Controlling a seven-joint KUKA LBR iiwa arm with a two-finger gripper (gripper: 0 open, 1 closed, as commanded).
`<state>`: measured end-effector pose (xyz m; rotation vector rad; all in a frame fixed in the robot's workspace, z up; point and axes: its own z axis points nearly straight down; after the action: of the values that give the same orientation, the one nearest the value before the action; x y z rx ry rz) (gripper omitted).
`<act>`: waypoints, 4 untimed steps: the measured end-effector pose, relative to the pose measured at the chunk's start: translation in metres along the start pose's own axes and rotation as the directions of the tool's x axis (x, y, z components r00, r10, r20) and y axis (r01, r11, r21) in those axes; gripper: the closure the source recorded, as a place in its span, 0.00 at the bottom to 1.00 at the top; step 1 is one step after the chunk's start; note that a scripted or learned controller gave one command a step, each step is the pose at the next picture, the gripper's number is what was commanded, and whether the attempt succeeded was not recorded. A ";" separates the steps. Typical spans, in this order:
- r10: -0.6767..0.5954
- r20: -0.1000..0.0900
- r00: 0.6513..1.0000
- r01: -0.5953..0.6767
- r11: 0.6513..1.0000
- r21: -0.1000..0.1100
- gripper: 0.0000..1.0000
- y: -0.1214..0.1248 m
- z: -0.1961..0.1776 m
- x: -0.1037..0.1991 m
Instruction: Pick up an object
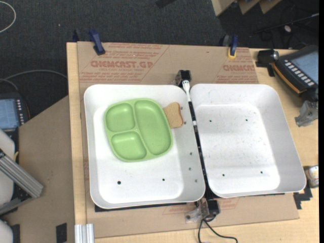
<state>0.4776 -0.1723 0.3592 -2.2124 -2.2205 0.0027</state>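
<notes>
a green divided plate [138,130] and a tan slice of bread [174,115] touching its right edge lie in the left bin [142,191]; gripper state cannot be told.

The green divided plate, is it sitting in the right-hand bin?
No, the green divided plate lies in the left bin, with a tan slice of bread touching its edge.

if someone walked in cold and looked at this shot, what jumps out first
The bright green divided plate catches the eye first, lying in the upper half of the left white bin with its three compartments facing up. Right against its upper right edge sits a small tan piece that looks like toast. Beside them, the right white bin shows a bare floor peppered with dark specks.
</notes>
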 end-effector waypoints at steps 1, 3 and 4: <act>0.002 0.012 1.000 -0.001 1.000 -0.023 1.00 0.044 -0.118 -0.023; 0.006 0.013 1.000 -0.006 1.000 -0.023 1.00 0.034 -0.139 -0.036; 0.005 -0.001 1.000 -0.005 1.000 0.006 1.00 0.002 -0.013 -0.021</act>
<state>0.4794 -0.1938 0.3726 -2.2144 -2.2106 0.0084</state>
